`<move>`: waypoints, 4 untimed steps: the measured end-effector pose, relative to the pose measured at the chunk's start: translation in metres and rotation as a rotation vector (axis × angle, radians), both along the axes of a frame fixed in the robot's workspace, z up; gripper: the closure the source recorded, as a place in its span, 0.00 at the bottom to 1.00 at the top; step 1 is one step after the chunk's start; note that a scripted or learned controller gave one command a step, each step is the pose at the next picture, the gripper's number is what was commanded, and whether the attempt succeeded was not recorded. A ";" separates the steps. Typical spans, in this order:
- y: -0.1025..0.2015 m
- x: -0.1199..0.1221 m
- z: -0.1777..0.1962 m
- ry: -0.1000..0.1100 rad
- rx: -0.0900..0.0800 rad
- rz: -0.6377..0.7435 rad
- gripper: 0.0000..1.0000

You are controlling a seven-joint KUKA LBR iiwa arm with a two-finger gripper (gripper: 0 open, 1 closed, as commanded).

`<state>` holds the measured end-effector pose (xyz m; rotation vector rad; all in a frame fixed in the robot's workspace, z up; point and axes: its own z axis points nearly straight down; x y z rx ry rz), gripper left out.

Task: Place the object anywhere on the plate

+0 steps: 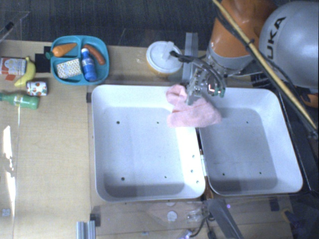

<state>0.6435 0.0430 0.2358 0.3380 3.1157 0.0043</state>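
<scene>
A soft pink cloth (194, 114) lies bunched over the rims where the two white bins meet, near their far edge. My gripper (193, 97) points down into the cloth's upper fold, and its fingers are shut on that fold. The cloth's lower part sags below the fingers toward the right bin (249, 153). A blue divided plate (99, 51) sits on the bench at the far left, outside the bins. It holds a toy carrot, a toy sausage, a small blue bottle and a patterned item.
The left bin (139, 153) sits between the plate and my gripper. A white lidded cup (162, 56) stands on the bench behind the bins. A banana, a small can, a box and a green bottle (20, 100) lie at the far left edge.
</scene>
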 end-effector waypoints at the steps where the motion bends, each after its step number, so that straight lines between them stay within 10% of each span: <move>1: 0.050 0.001 -0.009 0.000 -0.001 0.214 1.00; 3: 0.150 -0.019 -0.008 0.000 0.000 0.217 1.00; 4: 0.149 -0.019 -0.008 -0.001 0.000 0.217 0.00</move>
